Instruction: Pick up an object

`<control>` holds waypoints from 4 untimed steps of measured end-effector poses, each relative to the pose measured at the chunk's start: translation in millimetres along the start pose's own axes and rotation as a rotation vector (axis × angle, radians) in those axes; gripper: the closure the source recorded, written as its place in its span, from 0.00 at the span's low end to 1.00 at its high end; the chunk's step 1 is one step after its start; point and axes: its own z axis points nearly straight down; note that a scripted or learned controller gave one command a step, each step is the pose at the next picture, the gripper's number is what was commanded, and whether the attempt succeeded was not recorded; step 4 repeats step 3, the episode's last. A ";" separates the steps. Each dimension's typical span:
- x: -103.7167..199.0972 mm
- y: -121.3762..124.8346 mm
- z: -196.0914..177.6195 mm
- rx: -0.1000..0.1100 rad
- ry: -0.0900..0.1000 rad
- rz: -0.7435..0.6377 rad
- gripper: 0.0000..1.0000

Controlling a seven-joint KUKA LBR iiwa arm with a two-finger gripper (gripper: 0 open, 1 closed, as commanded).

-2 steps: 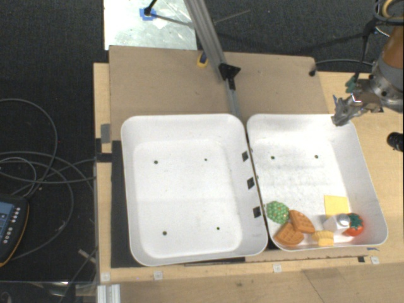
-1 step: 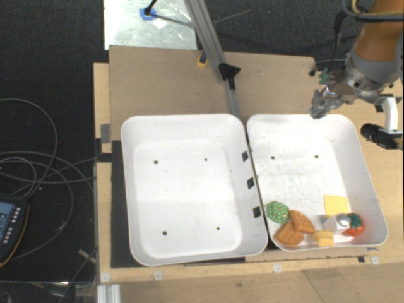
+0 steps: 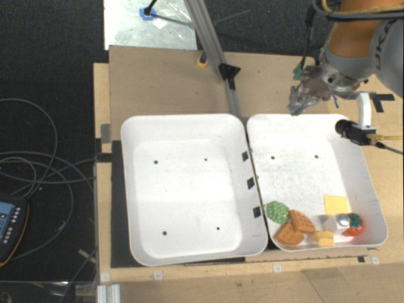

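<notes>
- Claw (image 3: pixel 302 100) hangs over the back edge of the right bin (image 3: pixel 303 137), up near the far rim, well apart from anything it could grab. Honestly can't tell how wide it's open, it's just a dark grey clump from this angle, and nothing I can see is in it.
- All the objects are bunched in the right bin's near corner, probably because they slide or get dropped there: green toy (image 3: pixel 276 211), two waffles (image 3: pixel 295 227) overlapping just beside it, a yellow block (image 3: pixel 336 204), a small yellow piece (image 3: pixel 324 237), and a red-and-silver thing (image 3: pixel 348 224) against the wall.
- Left bin (image 3: pixel 145 131) has only a few dark specks on its floor.
- My guess is the arm (image 3: pixel 363 27) is parked high to keep the pile in plain sight before a pick, so the grab hasn't started.
- Hard to read: the red-and-silver thing is a blur, could be two items touching. The arm is cut off at the top right, and a pole (image 3: pixel 208 33) crosses the tabletop (image 3: pixel 164 81) behind the bins.
</notes>
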 end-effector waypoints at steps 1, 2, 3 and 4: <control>44.7 7.5 14.7 0.002 -0.001 0.001 1.00; 107.7 21.6 18.7 0.000 0.001 -0.001 1.00; 157.2 33.7 16.5 -0.001 0.000 0.001 1.00; 157.2 33.7 16.5 -0.001 0.000 0.001 1.00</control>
